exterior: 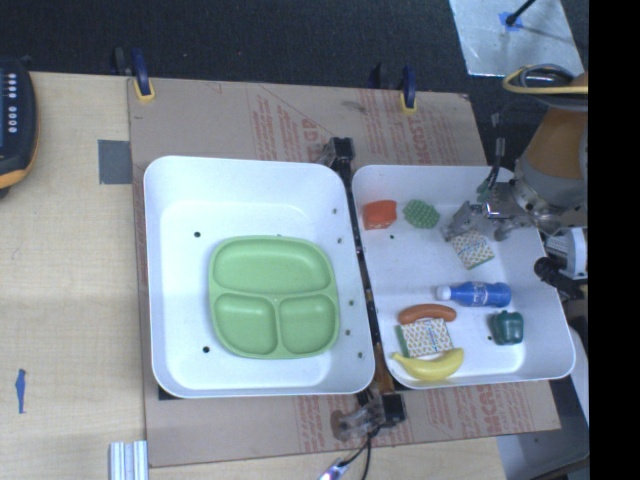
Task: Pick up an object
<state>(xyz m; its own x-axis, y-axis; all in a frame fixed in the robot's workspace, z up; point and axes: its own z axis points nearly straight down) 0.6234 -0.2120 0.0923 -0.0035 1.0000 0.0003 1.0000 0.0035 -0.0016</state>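
Note:
My gripper (466,225) reaches in from the right over the back half of the right bin (540,368). A small checkered packet (475,252) lies right beneath its tip, touching or nearly touching it; I cannot tell which. Left of the gripper sit a green textured piece (421,213) and an orange block (378,213). Nearer the front lie a blue bottle (476,293), a dark green cup (507,327), a sausage (427,314), a second patterned packet (428,338) and a banana (430,366).
The left bin (170,258) holds a light green divided plate (272,295). The two bins meet along a raised rim (358,268). A black and yellow device (12,118) lies at the bench's far left edge.

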